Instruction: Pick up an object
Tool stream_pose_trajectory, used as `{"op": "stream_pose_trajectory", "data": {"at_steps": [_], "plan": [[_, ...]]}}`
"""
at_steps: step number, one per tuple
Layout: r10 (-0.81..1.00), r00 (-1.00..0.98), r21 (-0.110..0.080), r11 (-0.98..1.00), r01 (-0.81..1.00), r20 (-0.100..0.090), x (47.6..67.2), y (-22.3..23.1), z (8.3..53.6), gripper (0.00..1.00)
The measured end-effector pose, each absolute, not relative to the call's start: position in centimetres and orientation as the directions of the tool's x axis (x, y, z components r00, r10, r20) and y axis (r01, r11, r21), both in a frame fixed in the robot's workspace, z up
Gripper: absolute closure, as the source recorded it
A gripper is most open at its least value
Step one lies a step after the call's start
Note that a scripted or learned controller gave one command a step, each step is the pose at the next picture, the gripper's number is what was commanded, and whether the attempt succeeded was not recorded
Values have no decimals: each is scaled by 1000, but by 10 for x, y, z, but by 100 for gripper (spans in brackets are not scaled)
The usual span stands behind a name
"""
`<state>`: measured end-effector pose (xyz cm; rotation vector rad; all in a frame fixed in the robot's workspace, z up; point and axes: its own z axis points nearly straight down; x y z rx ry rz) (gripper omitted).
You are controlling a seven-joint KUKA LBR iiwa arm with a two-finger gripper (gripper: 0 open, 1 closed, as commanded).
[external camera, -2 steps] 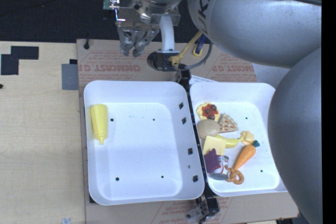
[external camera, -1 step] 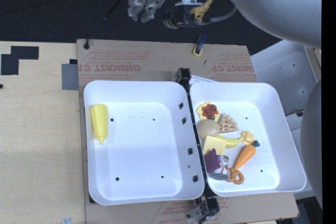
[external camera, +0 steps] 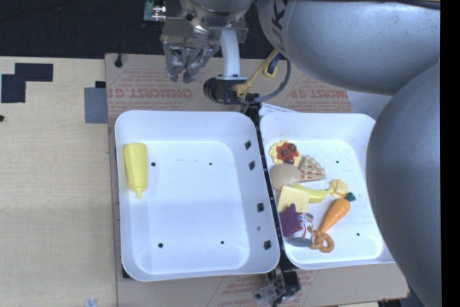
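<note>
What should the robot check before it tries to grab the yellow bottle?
1. Bottle easy to spot: ok. The yellow squeeze bottle lies alone at the left side of the left bin.
2. Room around the bottle: ok. Nothing touches it.
3. Gripper carrying nothing: ok. Nothing shows between its fingers.
4. Gripper above the bottle: not ok. It hangs over the cardboard beyond the bins' far edge.
5. Fingers open wide enough: cannot tell.
6. Other toys out of the way: ok. The carrot, pizza slice and the rest crowd the right bin.
</note>
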<state>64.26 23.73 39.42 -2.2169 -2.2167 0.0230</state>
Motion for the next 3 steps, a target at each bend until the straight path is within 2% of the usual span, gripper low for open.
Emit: {"op": "stream_pose_trajectory", "data": {"at_steps": [1,2,3], "plan": [[1000,-4,9,4,1000,3,644,244,522,100],[1000,1,-16,-1,1000,-6,643,243,402,100],[1000,-4,9,4,1000,3,643,244,525,100]]}}
